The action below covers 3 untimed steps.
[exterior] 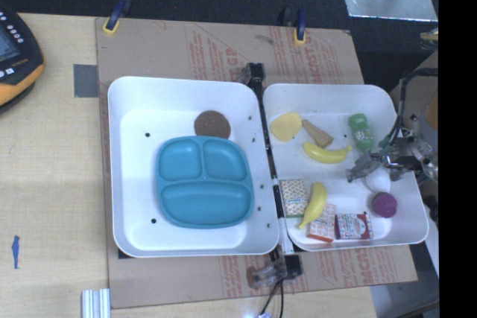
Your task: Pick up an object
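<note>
My gripper [373, 173] hangs low over the right side of the right bin [335, 93], reaching in from the right edge. Its grey fingers [358, 170] stand open, with only white bin floor showing between them. A purple ball [384, 204] lies just below the gripper, and a green bottle [361, 130] lies just above it. A yellow banana [326, 153] rests to its left. A second banana [314, 203], a yellow round piece [285, 126], a tan wedge [317, 134] and small cartons [352, 226] lie elsewhere in this bin.
The left bin [127, 160] holds a blue divided plate [203, 181] and a brown round cookie [212, 123]. Clamps [299, 24] pin the cardboard at the back. A yellow-and-black device [15, 56] sits at the far left of the bench.
</note>
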{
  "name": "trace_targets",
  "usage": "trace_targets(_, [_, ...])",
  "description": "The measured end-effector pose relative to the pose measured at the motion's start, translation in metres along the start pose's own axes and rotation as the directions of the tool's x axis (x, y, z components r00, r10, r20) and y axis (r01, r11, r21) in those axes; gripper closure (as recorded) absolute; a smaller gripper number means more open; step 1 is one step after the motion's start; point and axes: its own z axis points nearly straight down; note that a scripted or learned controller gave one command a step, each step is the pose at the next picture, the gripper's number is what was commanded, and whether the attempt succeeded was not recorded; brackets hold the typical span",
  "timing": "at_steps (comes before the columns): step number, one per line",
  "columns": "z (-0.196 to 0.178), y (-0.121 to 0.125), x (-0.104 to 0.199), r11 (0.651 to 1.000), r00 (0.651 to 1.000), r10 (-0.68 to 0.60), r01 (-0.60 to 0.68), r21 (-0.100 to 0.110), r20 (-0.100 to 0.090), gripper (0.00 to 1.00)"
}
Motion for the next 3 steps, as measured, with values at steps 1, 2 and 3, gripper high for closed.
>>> trace_targets(1, [0.079,0.032,0.056,1.0,1.0,-0.007,0.007,0.004,-0.003,0.0])
trace_targets(2, [0.117,0.022,0.065,1.0,1.0,0.001,-0.001,-0.005,0.0,0.0])
trace_targets(3, [0.104,0.023,0.065,1.0,1.0,-0.003,0.003,-0.007,-0.002,1.0])
